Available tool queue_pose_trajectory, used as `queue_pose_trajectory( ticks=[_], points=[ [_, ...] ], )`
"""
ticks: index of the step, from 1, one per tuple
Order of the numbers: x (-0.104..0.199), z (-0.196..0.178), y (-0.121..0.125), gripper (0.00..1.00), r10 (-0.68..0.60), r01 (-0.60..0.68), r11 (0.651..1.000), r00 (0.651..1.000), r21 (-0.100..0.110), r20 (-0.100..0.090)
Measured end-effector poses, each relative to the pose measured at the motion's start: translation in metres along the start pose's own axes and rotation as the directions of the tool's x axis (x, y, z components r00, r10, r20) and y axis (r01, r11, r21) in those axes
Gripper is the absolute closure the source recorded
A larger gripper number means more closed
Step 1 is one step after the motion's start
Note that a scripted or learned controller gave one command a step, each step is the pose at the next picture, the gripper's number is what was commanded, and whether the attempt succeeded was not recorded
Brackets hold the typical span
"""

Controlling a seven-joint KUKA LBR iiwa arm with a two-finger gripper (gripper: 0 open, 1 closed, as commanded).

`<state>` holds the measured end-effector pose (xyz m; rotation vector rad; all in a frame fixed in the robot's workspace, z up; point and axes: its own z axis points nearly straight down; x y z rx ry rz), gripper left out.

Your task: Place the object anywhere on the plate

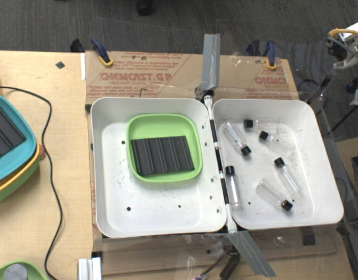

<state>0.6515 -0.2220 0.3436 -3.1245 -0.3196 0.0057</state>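
Several clear tubes with black caps (233, 137) are lying loose in the right bin (319, 156), spreading from its 11 o'clock corner down to its 5 o'clock side. Which one is the object I cannot tell. The green plate (193, 133) is sitting in the left bin (109, 203), toward 12 o'clock, and is carrying a dark ridged mat (161, 155).

Each tube is looking light, stiff, smooth and probably fragile, so it is likely rolling easily. Taking it across the middle of its body seems safest.

Whether the claw is open or closed I cannot tell.

Both bins are resting on cardboard (138, 74) on the wooden desk (21, 226). Grey carpet (225, 4) is showing at 12 o'clock.
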Motion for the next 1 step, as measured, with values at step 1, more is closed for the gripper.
queue_pose_trajectory(
  ticks=[1],
  points=[
    [-0.001,-0.0509,0.0,0.0,-0.002,0.002,1.0,1.0,0.0,0.0]
  ],
)
